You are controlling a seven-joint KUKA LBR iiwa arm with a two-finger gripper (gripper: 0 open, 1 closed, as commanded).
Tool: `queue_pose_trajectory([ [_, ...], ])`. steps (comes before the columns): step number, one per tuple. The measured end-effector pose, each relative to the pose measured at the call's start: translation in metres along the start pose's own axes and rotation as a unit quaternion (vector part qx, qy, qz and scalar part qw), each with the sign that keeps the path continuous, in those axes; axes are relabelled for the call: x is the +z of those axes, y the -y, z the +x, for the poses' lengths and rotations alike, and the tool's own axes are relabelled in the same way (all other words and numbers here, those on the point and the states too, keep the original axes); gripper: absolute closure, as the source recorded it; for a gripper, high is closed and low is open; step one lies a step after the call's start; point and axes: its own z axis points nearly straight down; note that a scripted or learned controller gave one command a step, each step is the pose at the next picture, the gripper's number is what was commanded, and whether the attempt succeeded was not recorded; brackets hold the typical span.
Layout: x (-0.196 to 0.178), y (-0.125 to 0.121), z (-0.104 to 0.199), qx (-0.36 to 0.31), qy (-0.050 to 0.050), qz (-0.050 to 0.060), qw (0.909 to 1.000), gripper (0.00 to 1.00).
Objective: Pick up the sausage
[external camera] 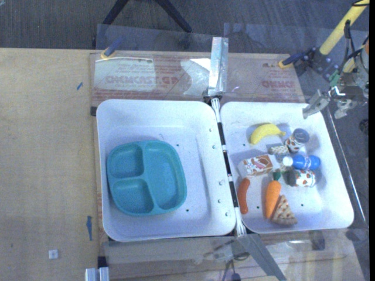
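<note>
Lying at the left edge of the right bin, the sausage is a reddish-orange link, roughly upright in the frame, tucked just beside the seam between the two bins. Nothing is touching it from above.

Gripper sits at the far upper-right corner of the right bin, over the rim — well apart from the sausage, which is diagonally down and to the left across the bin. Whether it is spread or closed, cannot tell; it is small and cluttered with cables there. Nothing visible in it.

Between gripper and sausage, the rest of the clutter:
- banana, yellow, upper middle of the right bin
- small striped box, just above and right of the sausage
- carrot, orange with green top, just right of the sausage, not touching
- pizza slice, touching the carrot's lower end
- blue object and a small can clustered toward the right side, details too small to tell

Left bin holds a teal divided plate — three compartments, lying flat, left of centre. Both bins rest on the tan bench.
</note>
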Motion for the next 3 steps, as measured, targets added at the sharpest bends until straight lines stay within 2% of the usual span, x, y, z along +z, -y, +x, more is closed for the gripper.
queue_pose_trajectory([
  [1, 0.123, -0.002, 0.043, 0.164, 0.000, -0.005, 0.9864, 0.00],
  [2, 0.139, -0.009, 0.050, 0.307, 0.001, -0.017, 0.9514, 0.00],
  [3, 0.080, -0.029, 0.114, 0.481, 0.000, 0.001, 0.8766, 0.00],
])
